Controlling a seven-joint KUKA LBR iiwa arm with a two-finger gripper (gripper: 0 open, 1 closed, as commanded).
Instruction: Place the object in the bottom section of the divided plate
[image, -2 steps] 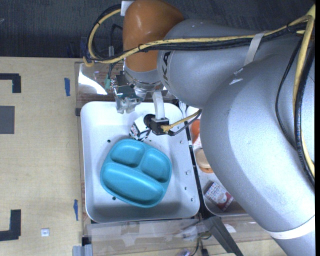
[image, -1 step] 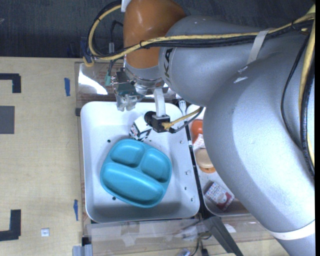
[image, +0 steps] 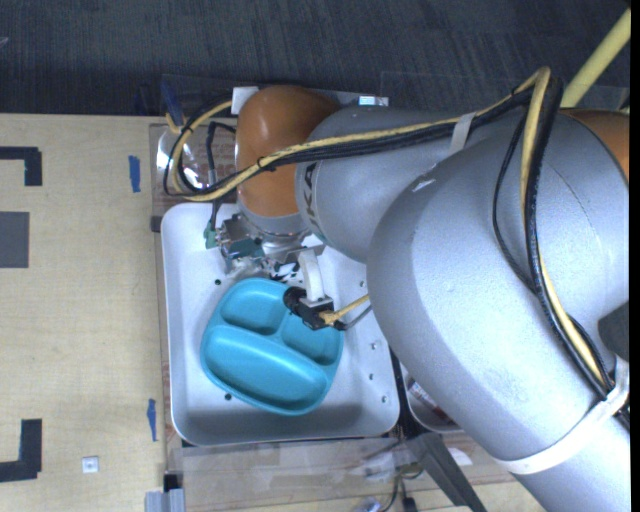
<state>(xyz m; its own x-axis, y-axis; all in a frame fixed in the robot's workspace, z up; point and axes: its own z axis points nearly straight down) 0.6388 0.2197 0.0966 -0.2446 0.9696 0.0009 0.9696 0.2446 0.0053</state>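
Okay, the gripper (image: 268, 260) hangs low in the white bin (image: 185, 330), just at the far rim of the divided plate (image: 262, 345), on the side nearest the bin's far edge. The wrist body blocks my sight of its tips, so I cannot tell whether it is wide or narrow, nor whether it carries anything.

Just under it is the plate, teal blue and turned at a slant in the bin. The two smaller sections (image: 254, 303) sit on the gripper's side, one directly below the gripper and one toward the bin's right edge. The bottom section (image: 262, 378), the big one, lies on the opposite side, toward the bin's near edge and well apart from the gripper. Its floor reads as plain blue. The plate as a whole sits closer to the bin's left and near edges than to its far-right corner.

Going outward, the orange band (image: 278, 135) rises above the wrist past the bin's far edge, and the grey arm (image: 480, 300) sweeps in from the right, covering the bin's right edge. On the left is the pale bench (image: 80, 300), with black corner marks (image: 27, 165) and bits of blue tape (image: 134, 172) near the bin's left edge.
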